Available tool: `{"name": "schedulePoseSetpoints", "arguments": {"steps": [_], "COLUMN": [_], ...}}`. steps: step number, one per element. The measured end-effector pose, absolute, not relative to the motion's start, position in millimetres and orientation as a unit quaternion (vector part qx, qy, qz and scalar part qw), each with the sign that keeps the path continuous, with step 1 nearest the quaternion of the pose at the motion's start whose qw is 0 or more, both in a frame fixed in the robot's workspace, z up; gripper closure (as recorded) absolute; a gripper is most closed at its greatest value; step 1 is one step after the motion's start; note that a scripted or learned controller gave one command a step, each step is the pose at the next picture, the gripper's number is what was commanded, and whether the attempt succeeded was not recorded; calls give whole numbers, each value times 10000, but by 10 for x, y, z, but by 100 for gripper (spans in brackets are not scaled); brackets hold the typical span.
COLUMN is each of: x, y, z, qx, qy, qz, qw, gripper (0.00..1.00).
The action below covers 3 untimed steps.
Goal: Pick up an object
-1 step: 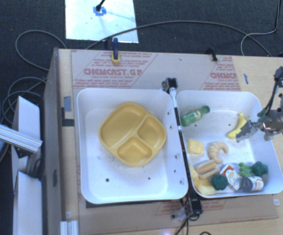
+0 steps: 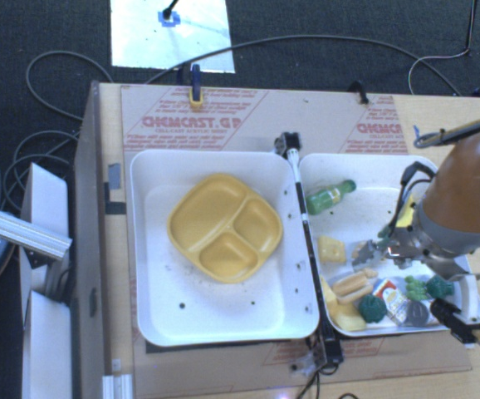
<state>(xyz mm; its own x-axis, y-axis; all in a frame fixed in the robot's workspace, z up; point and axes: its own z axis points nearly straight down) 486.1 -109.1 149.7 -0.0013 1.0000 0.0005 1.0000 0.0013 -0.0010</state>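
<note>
On the bench we see two shallow white bins side by side. We see in the left bin a yellow plate with three compartments, lying flat near the middle, slightly towards the far side. We find all the small objects in the right bin. A green bottle lies on its side near the far left corner of this bin, close to the wall between the bins. Nearer to us, a pale yellow block rests beside the same wall. Along the near edge there is a crowded group: a tan piece like a hot dog, a dark green round object, a small white packet with red and blue print, a green leafy piece and a grey object, many of them touching one another. The arm reaches in from the right over this bin, and its end effector is low above the bin floor, between the pale yellow block and the crowded group, just above the hot dog piece. We cannot tell how the end effector is set, and we see no object held in it.
</note>
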Motion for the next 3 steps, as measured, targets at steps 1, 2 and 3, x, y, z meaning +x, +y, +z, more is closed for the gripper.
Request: {"name": "schedulePoseSetpoints", "arguments": {"steps": [1, 2, 3], "x": [4878, 4878, 4863], "y": [-1094, -1094, -1005], "z": [1609, 1608, 1177], "qx": [-7065, -7063, -7068], "qy": [-7077, -7079, -7074], "qz": [-12, -12, 0], "qw": [-17, -17, 4], "gripper": [100, 0, 0]}}
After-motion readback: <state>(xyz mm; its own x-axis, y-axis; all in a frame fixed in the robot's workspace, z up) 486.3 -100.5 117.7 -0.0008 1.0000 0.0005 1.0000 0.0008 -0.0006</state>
